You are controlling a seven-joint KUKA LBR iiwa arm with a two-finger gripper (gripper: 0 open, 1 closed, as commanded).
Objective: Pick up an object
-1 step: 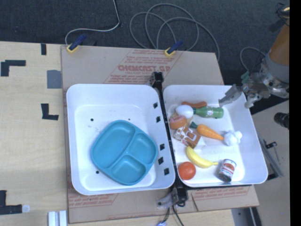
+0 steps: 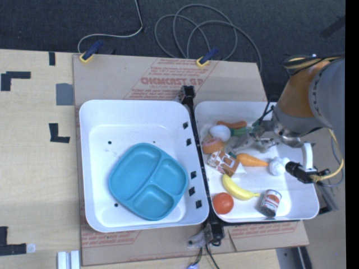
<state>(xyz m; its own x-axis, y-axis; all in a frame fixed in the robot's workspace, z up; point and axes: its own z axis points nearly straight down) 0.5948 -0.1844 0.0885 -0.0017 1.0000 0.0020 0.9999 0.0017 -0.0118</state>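
Note:
The right bin (image 2: 312,208) holds several small items: a white egg (image 2: 220,132), an orange sausage-like piece (image 2: 231,124), a carrot (image 2: 252,161), a banana (image 2: 240,188), a red tomato (image 2: 222,203), a small can (image 2: 270,202) and a printed snack packet (image 2: 223,162). My gripper (image 2: 242,143) reaches in from the right. It is low in the bin's upper middle, just above the carrot and right of the egg. Nothing visibly hangs from it.
A blue divided plate (image 2: 148,181) lies in the left bin (image 2: 85,119). An orange round item (image 2: 212,146) and a white knobbed piece (image 2: 276,166) also sit in the right bin. Cables loop on the dark floor behind the bench.

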